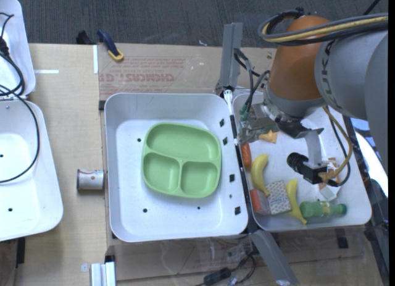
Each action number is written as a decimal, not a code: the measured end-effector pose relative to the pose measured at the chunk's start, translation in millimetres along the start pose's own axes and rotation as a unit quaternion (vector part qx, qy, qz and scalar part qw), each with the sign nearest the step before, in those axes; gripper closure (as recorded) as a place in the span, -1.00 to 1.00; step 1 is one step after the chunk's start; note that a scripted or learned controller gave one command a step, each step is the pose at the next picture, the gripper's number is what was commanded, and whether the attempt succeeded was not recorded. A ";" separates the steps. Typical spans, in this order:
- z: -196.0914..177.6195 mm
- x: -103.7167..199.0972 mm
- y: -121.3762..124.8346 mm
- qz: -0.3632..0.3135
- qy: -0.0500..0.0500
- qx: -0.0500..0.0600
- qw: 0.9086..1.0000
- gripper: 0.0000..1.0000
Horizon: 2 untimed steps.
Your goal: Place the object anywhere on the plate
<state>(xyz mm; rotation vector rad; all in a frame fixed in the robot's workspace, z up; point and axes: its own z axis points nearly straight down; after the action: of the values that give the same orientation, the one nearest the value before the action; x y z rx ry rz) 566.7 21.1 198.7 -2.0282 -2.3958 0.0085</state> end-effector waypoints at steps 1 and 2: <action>8.7 5.8 -38.3 0.093 0.001 0.000 0.996 1.00; 8.2 4.9 32.0 0.082 0.000 -0.001 0.997 1.00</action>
<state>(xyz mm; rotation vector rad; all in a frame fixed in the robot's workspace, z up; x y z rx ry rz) 597.4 31.2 190.3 -2.2190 -2.2234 0.0059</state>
